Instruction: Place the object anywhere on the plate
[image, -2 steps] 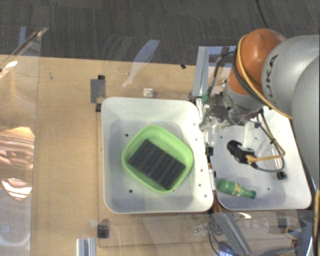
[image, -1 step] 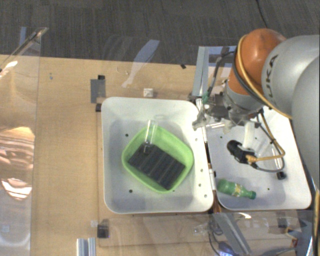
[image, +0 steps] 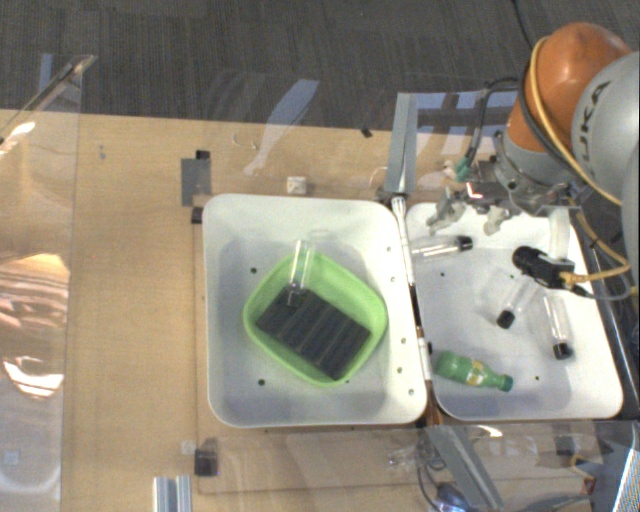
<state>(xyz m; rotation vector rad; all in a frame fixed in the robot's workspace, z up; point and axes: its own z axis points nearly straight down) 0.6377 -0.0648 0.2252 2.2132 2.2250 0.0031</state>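
Gripper (image: 467, 214) hung over the twelve o'clock edge of the right bin (image: 590, 400), spread wide with nothing in it. A capped tube (image: 440, 245) lay just at its seven o'clock, and a green bottle (image: 472, 372) farther off at six. Away at eight o'clock, in the left bin (image: 225, 390), a clear tube (image: 298, 268) rested on the green plate (image: 365, 300), at the twelve o'clock end of a dark ribbed block (image: 310, 332).

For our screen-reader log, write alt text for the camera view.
A grey robot arm's open gripper hovers over the far end of the right bin, which holds a green bottle and capped clear tubes. In the left bin, a green plate carries a black ridged slab and a clear tube.
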